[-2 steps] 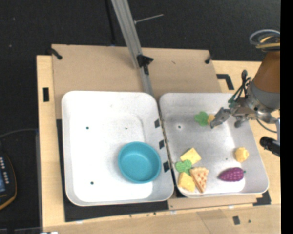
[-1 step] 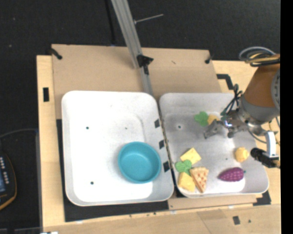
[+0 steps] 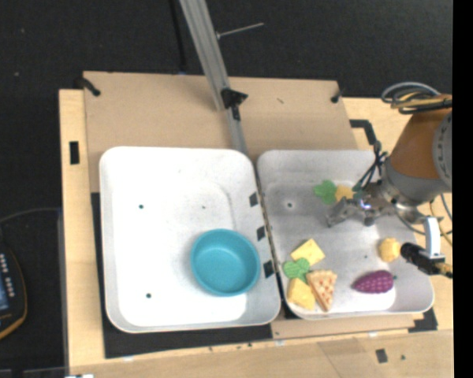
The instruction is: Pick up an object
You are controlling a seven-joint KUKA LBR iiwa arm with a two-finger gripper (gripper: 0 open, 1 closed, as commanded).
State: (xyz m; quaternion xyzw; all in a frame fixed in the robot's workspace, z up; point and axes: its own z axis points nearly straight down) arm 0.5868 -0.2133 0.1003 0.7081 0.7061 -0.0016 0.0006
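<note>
My gripper (image 3: 351, 214) hangs low over the right bin (image 3: 299, 172), in its upper middle, with its two grey fingers spread and nothing between them. Just to its upper left lie a small green piece (image 3: 325, 190) and a small yellow piece (image 3: 344, 191), close to the fingers. Further toward the front of this bin lie a yellow wedge (image 3: 307, 251), a green toy (image 3: 296, 268), a yellow block (image 3: 301, 294), a pizza slice (image 3: 323, 287), a purple bunch of grapes (image 3: 374, 282) and a yellow lemon (image 3: 389, 249).
The left bin (image 3: 142, 179) holds a blue bowl (image 3: 223, 261) at its front right. A slanted metal pole (image 3: 209, 53) rises behind the bins. The arm's orange band (image 3: 414, 144) and cables stand at the right bin's right side.
</note>
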